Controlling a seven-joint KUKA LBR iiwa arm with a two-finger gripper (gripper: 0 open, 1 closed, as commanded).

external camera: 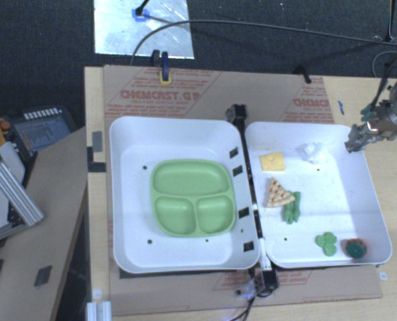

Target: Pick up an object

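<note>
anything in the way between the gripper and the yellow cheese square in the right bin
Nothing visible does. The gripper hangs at the right bin's far right edge; the cheese square lies apart near the divider. A small white object sits beside that line, low on the floor.

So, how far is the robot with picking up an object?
Nothing looks done yet. The gripper is at the right bin's far right edge, with nothing seen in it. The cracker, pizza slice and broccoli lie untouched, so the pick is left.
</note>
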